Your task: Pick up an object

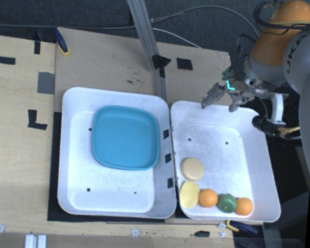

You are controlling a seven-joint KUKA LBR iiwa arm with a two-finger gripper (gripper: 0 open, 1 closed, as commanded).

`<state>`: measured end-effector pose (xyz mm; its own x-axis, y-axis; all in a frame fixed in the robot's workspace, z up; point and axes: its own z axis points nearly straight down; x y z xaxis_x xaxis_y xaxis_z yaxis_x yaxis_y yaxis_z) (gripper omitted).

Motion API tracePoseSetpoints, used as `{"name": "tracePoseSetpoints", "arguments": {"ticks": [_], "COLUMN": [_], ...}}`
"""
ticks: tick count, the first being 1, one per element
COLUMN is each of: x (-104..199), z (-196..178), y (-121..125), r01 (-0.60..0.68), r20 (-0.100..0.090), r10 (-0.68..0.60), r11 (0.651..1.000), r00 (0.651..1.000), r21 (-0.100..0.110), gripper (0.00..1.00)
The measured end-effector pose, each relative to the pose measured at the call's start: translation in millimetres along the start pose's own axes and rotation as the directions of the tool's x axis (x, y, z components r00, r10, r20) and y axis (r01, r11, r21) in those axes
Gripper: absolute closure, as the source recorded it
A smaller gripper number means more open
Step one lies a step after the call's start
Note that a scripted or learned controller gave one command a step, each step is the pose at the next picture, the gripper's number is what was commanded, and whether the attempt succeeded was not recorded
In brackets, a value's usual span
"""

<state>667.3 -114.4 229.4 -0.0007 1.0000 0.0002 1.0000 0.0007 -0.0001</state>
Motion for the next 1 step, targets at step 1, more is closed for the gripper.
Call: {"name": "tracePoseSetpoints", "arguments": {"ticks": [1], "x": [0.0], "z": [0.1], "y": [0.0], "r01": [0.000], "r20": [0.000], "r10": [0.000], "r11": [1.000], "r00": [1.000], "r21": [0.000], "gripper": [0.00]}}
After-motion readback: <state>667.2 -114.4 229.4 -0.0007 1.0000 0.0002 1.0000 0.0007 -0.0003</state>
